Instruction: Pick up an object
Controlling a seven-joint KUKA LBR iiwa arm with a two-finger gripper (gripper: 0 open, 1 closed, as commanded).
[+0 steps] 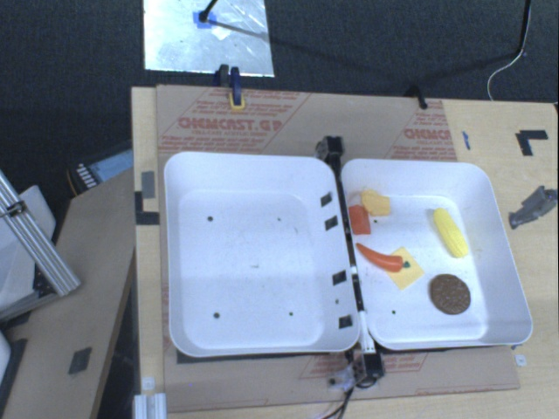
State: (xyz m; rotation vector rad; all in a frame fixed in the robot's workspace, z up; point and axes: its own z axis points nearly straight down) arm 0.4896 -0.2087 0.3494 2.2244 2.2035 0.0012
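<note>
A silver sheet (pixel 208 23) (shiny) lies beyond the bench (pixel 288 112).

Both bins (pixel 253 168) white; in the right one a yellow corn cob (pixel 450 231), brown speckled disc (pixel 450 293), red-orange pepper (pixel 380 256) with green stem, yellow cheese slice (pixel 409 273), orange block (pixel 359 219), yellow chunk (pixel 376 202); tan bench (pixel 515 147) under red-lettered cardboard (pixel 262 116).
</note>
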